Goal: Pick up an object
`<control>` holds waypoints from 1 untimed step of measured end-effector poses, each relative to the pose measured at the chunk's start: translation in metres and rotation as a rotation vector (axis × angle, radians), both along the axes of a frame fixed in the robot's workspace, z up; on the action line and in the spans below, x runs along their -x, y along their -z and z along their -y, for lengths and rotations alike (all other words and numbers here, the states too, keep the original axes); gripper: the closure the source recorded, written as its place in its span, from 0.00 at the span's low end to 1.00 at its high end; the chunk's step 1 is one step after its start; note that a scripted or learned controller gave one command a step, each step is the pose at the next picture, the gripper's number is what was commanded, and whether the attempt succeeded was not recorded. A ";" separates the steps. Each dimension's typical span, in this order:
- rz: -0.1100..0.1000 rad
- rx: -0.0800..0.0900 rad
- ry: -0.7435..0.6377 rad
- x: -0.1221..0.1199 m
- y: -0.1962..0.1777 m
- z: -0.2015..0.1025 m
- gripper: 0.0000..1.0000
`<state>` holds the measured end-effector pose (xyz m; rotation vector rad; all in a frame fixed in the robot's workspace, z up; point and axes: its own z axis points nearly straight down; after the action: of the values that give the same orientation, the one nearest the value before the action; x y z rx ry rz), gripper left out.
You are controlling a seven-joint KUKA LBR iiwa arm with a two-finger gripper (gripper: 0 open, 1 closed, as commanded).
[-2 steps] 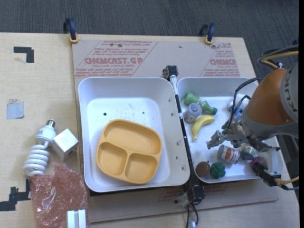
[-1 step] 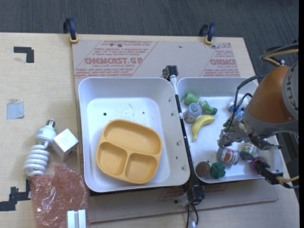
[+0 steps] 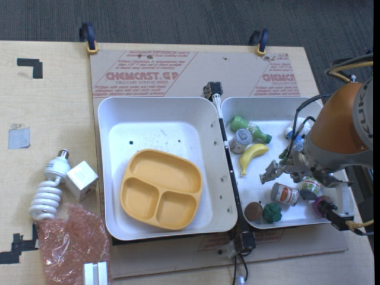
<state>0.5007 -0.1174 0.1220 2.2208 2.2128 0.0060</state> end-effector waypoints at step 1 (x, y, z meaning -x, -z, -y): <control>-0.007 -0.002 -0.002 0.023 0.030 -0.014 0.00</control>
<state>0.4778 -0.1036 0.0923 2.2228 2.2198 0.0005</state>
